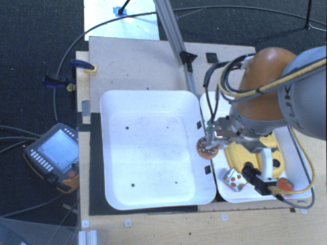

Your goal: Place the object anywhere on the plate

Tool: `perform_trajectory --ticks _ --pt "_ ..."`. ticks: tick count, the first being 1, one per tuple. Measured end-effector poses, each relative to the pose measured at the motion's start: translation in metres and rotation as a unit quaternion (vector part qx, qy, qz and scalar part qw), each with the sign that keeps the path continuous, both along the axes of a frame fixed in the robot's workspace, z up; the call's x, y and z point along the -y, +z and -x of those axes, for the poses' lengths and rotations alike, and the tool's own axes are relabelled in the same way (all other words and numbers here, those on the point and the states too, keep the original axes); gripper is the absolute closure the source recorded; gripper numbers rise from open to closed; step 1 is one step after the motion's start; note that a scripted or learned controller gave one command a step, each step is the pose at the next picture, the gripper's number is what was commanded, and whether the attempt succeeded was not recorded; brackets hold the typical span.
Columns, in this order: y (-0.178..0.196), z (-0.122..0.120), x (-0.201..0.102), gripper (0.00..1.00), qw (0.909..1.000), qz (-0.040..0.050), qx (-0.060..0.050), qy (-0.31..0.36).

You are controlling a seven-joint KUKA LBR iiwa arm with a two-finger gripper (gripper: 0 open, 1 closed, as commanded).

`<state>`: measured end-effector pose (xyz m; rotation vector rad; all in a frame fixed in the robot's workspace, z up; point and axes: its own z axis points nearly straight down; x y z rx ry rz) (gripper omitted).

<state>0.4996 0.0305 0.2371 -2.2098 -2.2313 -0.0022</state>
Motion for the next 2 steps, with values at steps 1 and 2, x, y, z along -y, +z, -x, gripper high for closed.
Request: perform_trajectory --ticks 1,2 --pt "0.004 -0.003 -0.053 1.0 1.0 0.0001 0.001 0.0" --pt "-0.018 -0.017 -0.101 1.0 1.0 0.0003 0.0 0.0"
